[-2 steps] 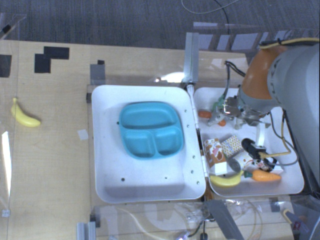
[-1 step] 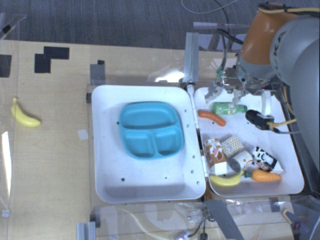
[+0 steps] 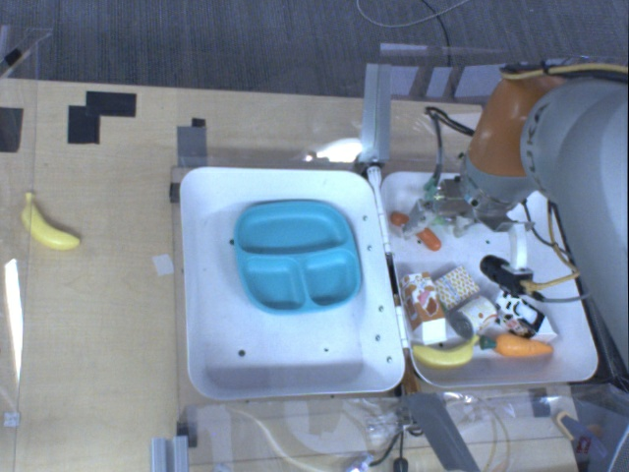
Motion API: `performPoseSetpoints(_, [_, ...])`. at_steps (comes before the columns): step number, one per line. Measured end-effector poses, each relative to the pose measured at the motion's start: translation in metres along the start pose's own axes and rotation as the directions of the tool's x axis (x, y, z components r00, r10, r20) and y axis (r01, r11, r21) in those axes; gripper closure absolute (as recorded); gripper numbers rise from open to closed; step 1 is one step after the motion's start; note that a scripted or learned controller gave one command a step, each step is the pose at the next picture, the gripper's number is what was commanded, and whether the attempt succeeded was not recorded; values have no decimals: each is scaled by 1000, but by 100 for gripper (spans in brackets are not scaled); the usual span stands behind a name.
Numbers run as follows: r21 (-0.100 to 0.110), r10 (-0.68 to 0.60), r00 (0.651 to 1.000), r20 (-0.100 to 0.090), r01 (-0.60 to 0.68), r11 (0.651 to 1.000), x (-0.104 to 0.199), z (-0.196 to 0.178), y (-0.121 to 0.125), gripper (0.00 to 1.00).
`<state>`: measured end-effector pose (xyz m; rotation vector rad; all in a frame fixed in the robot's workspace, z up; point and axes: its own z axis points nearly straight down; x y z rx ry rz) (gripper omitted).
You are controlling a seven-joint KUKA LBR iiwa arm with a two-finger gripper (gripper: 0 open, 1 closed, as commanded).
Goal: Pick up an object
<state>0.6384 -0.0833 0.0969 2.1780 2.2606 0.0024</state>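
A stray banana (image 3: 49,229) lies on the bench far to the left. The left bin (image 3: 211,362) holds a blue divided tray (image 3: 297,268). In the right bin (image 3: 580,357), the gripper (image 3: 444,205) hangs low over the far corner, just above a small orange piece (image 3: 428,238); whether its fingers are apart or together I cannot tell, and nothing shows between them. Nearer, a second banana (image 3: 444,354), a carrot (image 3: 523,346) and a patterned packet (image 3: 421,296) lie clustered.

surface (image 3: 108,342): pale wood bench
left bin (image 3: 285,377): white, near centre
right bin (image 3: 575,357): white, touching it at 3 o'clock
banana (image 3: 47,226): yellow, far out at 9 o'clock
black patches (image 3: 98,112): at 10 o'clock
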Motion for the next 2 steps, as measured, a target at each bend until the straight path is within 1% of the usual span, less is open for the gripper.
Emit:
performPoseSetpoints(1, [-4, -4, 1000, 1, 4, 1000, 1, -12, 2, 100])
performPoseSetpoints(2, [-2, 313, 950, 0, -313, 950, 38, -89, -10, 100])
